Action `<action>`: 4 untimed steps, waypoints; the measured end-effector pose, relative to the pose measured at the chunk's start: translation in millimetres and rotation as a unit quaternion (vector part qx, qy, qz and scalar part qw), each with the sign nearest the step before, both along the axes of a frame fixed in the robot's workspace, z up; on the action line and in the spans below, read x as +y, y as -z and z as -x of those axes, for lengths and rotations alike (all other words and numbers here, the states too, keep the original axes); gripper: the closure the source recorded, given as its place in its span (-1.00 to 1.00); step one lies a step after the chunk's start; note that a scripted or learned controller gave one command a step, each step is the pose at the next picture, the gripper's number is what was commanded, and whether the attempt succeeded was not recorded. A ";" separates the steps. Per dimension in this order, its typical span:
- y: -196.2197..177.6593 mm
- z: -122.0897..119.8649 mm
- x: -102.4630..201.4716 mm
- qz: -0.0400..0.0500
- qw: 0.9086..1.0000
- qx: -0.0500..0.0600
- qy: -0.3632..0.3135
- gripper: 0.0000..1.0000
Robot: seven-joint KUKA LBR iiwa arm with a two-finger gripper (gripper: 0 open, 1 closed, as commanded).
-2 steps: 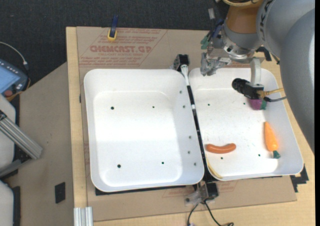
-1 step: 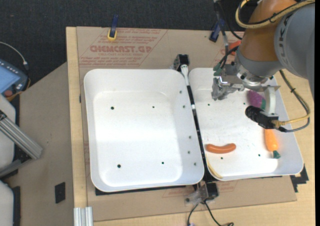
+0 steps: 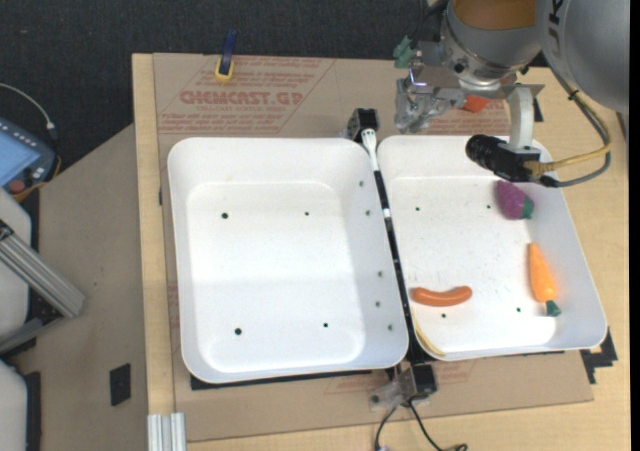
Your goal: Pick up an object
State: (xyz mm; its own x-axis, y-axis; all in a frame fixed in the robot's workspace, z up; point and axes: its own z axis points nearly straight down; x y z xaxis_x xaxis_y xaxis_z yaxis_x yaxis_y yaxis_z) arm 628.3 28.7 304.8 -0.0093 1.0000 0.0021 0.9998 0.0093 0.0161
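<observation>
Camera view. The gripper (image 3: pixel 418 109) hangs above the far rim of the right bin (image 3: pixel 590 314), near the seam where it meets the left bin (image 3: pixel 180 239). Its fingers point down, but at this size and angle whether they are spread or pressed together cannot be told; nothing is seen between them.

Three candidate objects lie in the right bin. The purple piece (image 3: pixel 513 201) sits closest, toward the camera and to the right of the gripper, against the right wall. The carrot (image 3: pixel 541 275) lies beyond it along the same wall, long axis running roughly near-to-far. The sausage (image 3: pixel 441 295) rests near the front rim, long axis left-to-right, almost straight toward the camera from the gripper.

Judgement: every candidate lies on the near side of the gripper, well apart from it.
</observation>
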 end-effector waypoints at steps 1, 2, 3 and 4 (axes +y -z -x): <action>-7.7 58.5 18.5 0.000 1.000 0.010 0.003 1.00; 23.4 139.6 26.3 0.001 1.000 0.013 0.005 1.00; -43.8 145.1 -28.2 0.002 1.000 0.005 0.007 1.00; -99.4 148.6 39.4 0.000 1.000 0.004 0.000 1.00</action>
State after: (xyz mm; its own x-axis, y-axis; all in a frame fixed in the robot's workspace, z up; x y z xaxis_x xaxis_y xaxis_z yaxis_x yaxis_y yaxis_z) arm 479.8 68.1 404.1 -0.0084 1.0000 0.0023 0.9999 0.0084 0.0078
